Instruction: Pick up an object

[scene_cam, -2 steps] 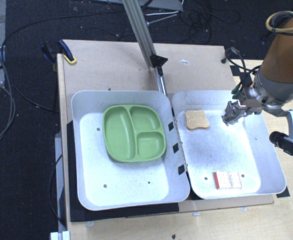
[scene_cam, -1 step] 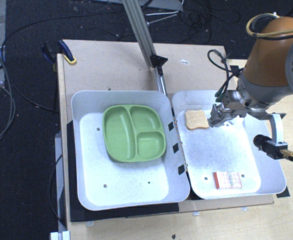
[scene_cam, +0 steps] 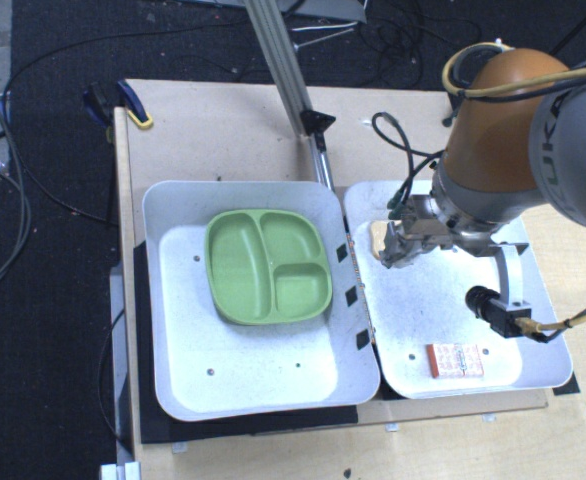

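- The gripper [scene_cam: 401, 244] is hanging low over the far left part of the right bin [scene_cam: 413, 318], close to the wall it shares with the left bin [scene_cam: 263, 373]
- A pale object [scene_cam: 377, 240] is lying just left of the gripper, against that wall; I cannot tell its long axis, nor whether it is being touched
- A red-and-white box [scene_cam: 456, 360] is sitting well apart, toward the near side, long axis running left to right
- A green tray [scene_cam: 269, 266] is resting in the left bin
- I am judging the pale object the likelier target, being nearest
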Motion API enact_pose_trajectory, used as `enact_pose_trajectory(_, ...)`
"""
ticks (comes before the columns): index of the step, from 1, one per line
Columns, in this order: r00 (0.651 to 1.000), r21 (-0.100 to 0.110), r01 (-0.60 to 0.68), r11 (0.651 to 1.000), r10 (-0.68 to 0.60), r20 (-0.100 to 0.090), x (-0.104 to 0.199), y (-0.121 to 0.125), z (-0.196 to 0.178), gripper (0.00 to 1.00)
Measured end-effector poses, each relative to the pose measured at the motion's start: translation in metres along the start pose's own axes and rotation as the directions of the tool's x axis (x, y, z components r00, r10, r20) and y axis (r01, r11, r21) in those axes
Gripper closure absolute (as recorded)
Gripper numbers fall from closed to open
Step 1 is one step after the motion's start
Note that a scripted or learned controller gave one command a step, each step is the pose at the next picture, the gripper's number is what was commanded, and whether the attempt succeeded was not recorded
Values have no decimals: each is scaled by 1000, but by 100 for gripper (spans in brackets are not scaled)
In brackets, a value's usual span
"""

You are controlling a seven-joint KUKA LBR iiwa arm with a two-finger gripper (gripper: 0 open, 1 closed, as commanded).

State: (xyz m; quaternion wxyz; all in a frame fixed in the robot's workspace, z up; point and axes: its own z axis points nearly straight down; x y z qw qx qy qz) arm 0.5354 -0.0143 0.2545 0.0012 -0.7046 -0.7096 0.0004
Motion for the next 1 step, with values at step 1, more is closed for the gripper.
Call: enact_pose_trajectory(1,1000,0,1,1000,-1,0,56,-3,20,100)
